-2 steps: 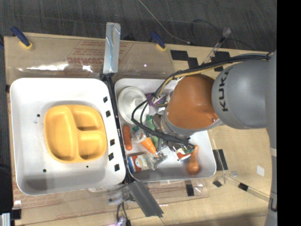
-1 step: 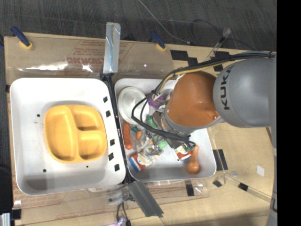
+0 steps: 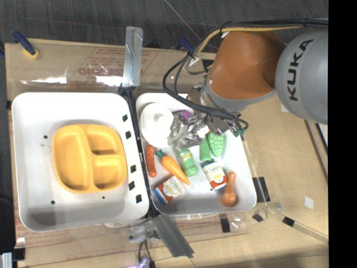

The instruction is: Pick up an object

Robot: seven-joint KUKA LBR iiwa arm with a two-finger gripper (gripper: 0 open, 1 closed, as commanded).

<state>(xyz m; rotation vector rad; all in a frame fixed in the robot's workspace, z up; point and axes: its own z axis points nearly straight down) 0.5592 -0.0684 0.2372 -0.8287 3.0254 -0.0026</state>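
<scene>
Claw [image 3: 187, 132] over right bin [image 3: 245, 175], finger state unclear. Carrot [image 3: 174, 168], green bottle [image 3: 188, 162] just below it; yellow tray [image 3: 89, 156] in left bin [image 3: 25, 149], well left

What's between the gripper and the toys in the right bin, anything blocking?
Nothing visible. The gripper is already down inside the right bin, among the toys: white cup on one side, green bottle and carrot just below it.

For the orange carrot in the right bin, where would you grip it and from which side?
Grip the carrot across its thicker middle, coming straight down from above. It lies flat and slanted, its green-topped end toward the white cup, so the fingers should close across its width. The green bottle sits close alongside, leaving little room on that side.
</scene>
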